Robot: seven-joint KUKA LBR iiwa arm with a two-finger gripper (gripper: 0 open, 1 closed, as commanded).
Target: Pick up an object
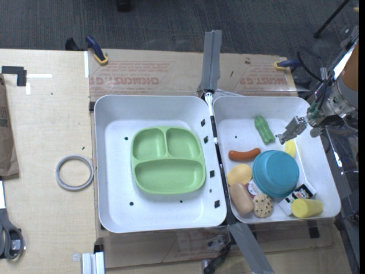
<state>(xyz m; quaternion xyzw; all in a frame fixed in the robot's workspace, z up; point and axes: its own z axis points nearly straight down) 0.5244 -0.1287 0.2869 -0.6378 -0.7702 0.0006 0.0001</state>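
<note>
Even, bright overhead light; slightly soft focus throughout.
The two shallow white plastic bins [108,153] look bright without blown-out glare, shadows beneath the three-compartment green plastic tray [168,160] are faint, and the dark carpeted floor [171,10] stays dim and grainy.

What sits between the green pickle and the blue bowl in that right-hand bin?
In the camera view, a strip of bare white bin floor separates the green pickle from the blue bowl. The sausage lies just off to the left.

We see the gripper [292,129] at three o'clock, above the right bin [228,110], near the green pickle [264,129] and the blue bowl [275,173]. In the left bin [108,170] lies a green divided plate [168,160]. At nine o'clock a grey ring [74,172] rests on the bench [45,130].
</note>
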